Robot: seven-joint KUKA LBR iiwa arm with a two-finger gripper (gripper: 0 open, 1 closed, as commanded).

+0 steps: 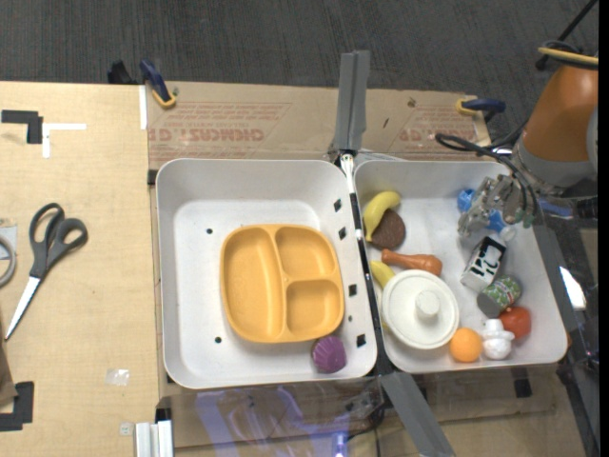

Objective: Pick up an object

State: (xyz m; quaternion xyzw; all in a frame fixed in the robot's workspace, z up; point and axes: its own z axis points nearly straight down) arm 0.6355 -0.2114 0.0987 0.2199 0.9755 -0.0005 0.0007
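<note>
The gripper (495, 208) hangs over the right bin's (552, 350) far right corner, beside a small blue object (466, 200); whether its metallic fingers are spread or clenched I cannot tell.

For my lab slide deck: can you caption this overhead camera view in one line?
KUKA arm's end effector hovers over the right bin of toy food, while the left bin holds a yellow divided tray and a purple toy.
</note>
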